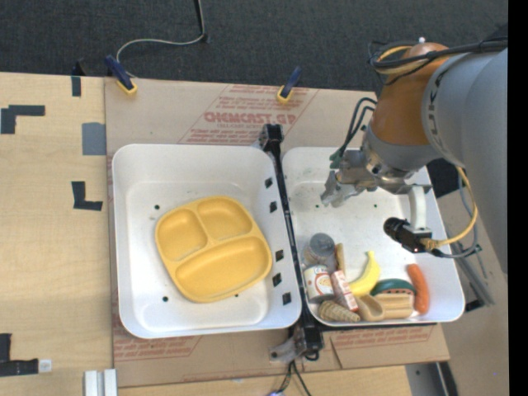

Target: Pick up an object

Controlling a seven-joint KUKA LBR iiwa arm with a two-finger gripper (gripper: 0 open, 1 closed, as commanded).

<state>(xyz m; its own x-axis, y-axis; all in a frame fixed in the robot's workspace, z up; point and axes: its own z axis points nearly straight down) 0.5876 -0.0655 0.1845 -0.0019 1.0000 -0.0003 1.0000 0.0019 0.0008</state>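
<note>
Grey gripper (332,195) hovered at the right bin's (452,304) bare top; finger state unclear, cannot tell. Nearest object, a grey can (321,245), lay at six o'clock, toy pile beyond.

Arm (462,97): grey, orange band above wrist, reaching in from the right
Hand (337,190): pointing down and leftward, low

Two shallow white plastic bins (124,246). One yellow three-compartment plate (213,247). One yellow banana (364,276), one orange carrot (419,289), one small grey can (321,245), one ribbed waffle cone (337,310).
</note>
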